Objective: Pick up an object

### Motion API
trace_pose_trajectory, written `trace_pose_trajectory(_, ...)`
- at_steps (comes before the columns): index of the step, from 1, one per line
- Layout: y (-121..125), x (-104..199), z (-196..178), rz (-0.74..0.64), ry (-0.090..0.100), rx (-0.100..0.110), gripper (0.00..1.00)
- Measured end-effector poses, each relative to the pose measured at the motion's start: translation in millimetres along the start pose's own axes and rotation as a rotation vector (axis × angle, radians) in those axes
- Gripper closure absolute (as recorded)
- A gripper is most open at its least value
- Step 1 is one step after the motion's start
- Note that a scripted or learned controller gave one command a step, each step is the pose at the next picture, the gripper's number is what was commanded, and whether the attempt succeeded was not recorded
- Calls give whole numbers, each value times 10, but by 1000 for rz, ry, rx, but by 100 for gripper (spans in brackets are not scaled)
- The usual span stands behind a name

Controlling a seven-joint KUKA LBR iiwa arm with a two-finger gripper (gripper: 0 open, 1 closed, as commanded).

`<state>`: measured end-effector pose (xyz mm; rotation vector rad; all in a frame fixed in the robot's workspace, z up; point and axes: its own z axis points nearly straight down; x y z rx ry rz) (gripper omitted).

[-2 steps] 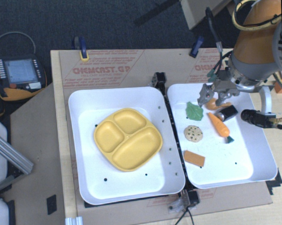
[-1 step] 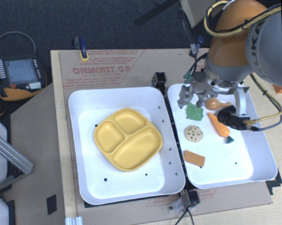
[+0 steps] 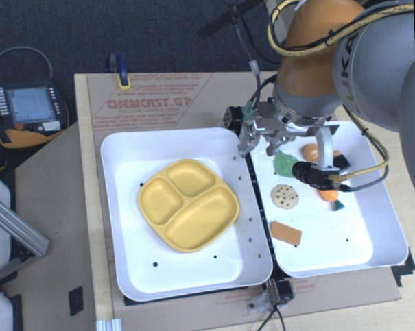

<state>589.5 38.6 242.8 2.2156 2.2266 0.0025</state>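
The right bin holds several small food toys. A green leafy piece lies near its upper left. Below that are a round speckled cookie and a flat orange-brown slab. An orange rounded piece and a carrot-like piece lie toward the middle. My gripper hangs over the bin's upper left corner, close to the wall between the bins and just above and left of the green piece. The wrist body hides much of it, and nothing shows held in it.
A yellow divided plate sits in the middle of the left bin. A black cable end with a yellow lead drapes from the arm over the right bin's toys. The arm's grey bulk covers the right bin's far side.
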Motion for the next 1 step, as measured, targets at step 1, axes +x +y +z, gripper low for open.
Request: trace_pose_trajectory(1,-2,537,167,0,0,6,100)
